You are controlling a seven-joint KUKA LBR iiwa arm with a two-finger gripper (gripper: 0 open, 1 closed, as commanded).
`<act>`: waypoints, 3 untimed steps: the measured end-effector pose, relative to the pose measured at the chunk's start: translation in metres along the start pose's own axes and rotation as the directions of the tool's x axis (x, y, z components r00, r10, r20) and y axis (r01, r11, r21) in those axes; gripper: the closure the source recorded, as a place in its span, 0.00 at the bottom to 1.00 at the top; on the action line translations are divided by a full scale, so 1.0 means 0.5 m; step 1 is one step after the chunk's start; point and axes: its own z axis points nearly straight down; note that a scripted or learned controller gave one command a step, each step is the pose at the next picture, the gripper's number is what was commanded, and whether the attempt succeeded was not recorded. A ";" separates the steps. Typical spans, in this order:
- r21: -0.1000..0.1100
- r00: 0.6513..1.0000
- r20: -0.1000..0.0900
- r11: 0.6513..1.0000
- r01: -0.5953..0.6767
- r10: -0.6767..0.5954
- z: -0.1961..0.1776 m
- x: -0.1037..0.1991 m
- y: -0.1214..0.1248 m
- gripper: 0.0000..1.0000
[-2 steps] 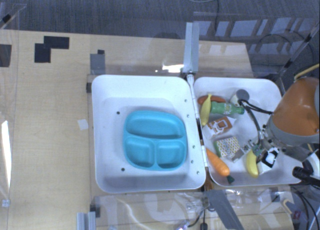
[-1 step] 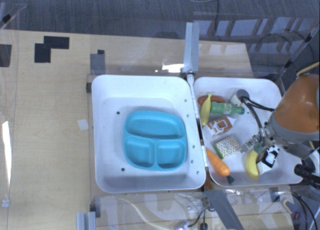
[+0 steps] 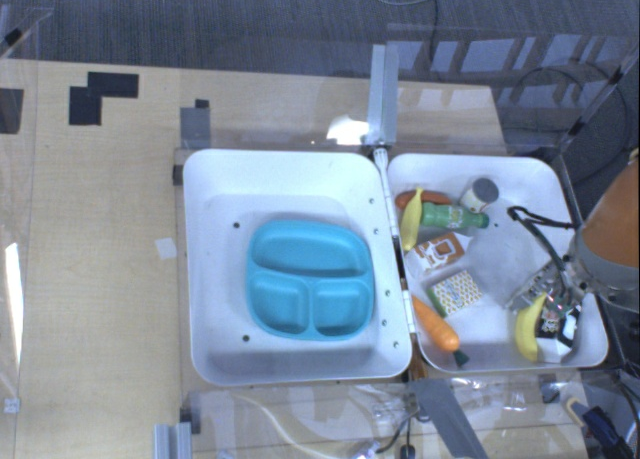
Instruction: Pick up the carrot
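Camera view:
Carrot: lay in right bin, near front-left corner, slanted, just by the dividing wall, below a checkered packet.
Gripper: sat low at bin's right side, over/by a banana; well apart from carrot. Pincer state: couldn't tell, too cluttered w/ cables.
Left bin: held blue divided tray.
Step (judged): reach not yet on target.
Tip: shift left across bin, align jaws across carrot's width, descend mid-body, keep clear of wall & packet.
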 end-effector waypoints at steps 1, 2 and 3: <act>0.001 0.727 -0.002 0.727 -0.687 0.687 0.002 0.001 0.001 1.00; 0.002 0.195 0.003 0.195 -0.981 0.981 0.004 -0.001 0.098 1.00; 0.004 0.025 0.005 0.025 -1.000 1.000 0.006 -0.070 0.136 1.00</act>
